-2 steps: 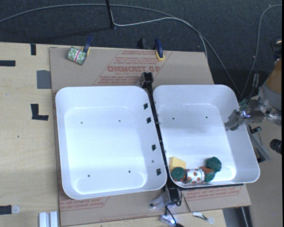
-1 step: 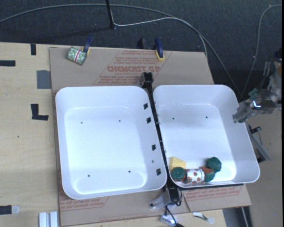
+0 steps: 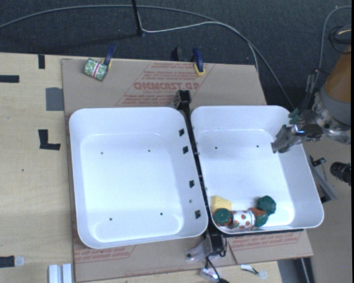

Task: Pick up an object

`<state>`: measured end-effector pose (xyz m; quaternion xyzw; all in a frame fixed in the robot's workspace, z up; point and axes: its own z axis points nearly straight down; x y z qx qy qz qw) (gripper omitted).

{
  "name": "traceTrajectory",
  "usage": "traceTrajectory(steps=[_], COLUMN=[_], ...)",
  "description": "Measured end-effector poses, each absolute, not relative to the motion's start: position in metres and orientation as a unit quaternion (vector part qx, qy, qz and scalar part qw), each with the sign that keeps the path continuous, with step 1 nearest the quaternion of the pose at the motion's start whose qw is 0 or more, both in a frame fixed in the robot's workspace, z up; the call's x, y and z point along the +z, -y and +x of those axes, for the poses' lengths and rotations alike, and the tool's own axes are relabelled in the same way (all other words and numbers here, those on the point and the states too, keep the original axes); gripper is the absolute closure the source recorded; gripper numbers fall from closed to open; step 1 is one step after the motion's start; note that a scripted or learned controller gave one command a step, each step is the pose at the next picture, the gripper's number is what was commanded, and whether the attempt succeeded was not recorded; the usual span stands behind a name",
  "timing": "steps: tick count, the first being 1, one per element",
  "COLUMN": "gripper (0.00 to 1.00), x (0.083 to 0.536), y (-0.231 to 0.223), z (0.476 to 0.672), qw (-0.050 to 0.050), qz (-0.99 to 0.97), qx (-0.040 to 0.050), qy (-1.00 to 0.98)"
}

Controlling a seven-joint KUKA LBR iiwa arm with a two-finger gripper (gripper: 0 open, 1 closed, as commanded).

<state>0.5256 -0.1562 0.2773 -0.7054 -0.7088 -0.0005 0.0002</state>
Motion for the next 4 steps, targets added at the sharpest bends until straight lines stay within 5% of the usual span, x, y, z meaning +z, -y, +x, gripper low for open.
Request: traceTrajectory(steps=[4], gripper=[1.0], x=[0.268], y=[-0.048], z=[0.511], qw=[0.001], qz=[-0.706], qx=[0.0002], qy=[0.709])
